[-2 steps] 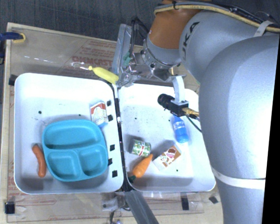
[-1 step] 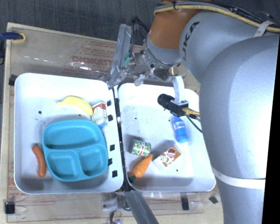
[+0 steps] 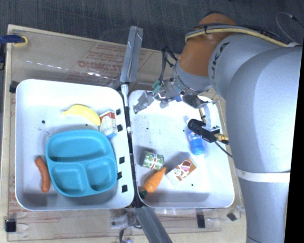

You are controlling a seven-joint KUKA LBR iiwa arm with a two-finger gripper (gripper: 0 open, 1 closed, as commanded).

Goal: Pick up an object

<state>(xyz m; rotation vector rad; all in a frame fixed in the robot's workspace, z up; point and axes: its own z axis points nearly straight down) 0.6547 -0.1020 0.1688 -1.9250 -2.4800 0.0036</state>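
My gripper (image 3: 150,103) hangs over the far left corner of the right bin (image 3: 217,196), open, with nothing between its fingers. Nearer the front of that bin lie a green can (image 3: 152,160), an orange carrot (image 3: 154,180) and a small red-and-white packet (image 3: 182,170). A blue bottle (image 3: 197,143) with a dark cap lies to the right of the gripper, partly under the arm's cabling. All of these sit apart from the gripper.
The left bin (image 3: 28,98) holds a blue divided tray (image 3: 81,162), a yellow banana (image 3: 82,114), a small red-and-white carton (image 3: 107,123) and a sausage (image 3: 42,173). A divider rail (image 3: 124,142) runs between the bins. The grey arm (image 3: 256,96) covers the right side.
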